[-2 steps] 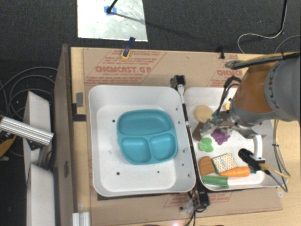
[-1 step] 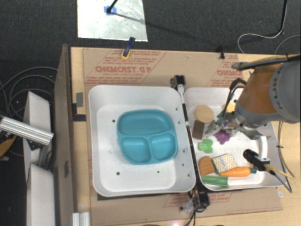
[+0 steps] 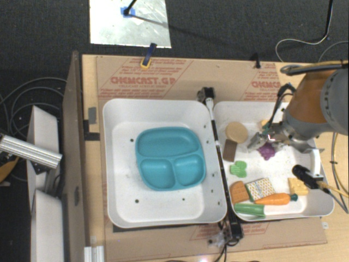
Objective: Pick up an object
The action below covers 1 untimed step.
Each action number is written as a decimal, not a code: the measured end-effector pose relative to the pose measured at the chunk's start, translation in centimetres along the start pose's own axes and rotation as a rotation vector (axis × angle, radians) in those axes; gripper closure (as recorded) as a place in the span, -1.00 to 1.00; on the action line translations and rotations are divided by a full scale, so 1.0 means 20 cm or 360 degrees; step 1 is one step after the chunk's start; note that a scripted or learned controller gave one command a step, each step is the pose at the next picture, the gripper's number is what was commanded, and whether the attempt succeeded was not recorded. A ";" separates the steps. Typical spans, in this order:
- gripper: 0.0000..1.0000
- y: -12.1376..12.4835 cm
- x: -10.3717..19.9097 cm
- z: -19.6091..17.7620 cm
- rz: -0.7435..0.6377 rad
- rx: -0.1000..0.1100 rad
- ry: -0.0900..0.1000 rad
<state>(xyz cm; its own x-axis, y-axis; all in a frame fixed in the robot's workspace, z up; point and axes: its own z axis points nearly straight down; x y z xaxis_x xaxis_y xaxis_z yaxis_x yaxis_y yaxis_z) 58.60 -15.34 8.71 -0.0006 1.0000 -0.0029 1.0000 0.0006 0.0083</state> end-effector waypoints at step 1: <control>1.00 0.01 0.00 -0.06 -0.0002 -0.0009 -0.0004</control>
<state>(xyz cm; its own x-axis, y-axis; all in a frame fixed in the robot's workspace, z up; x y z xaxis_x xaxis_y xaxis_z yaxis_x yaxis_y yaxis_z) 58.71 -15.35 9.91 -0.0017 1.0000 -0.0057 0.9999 0.0018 0.0138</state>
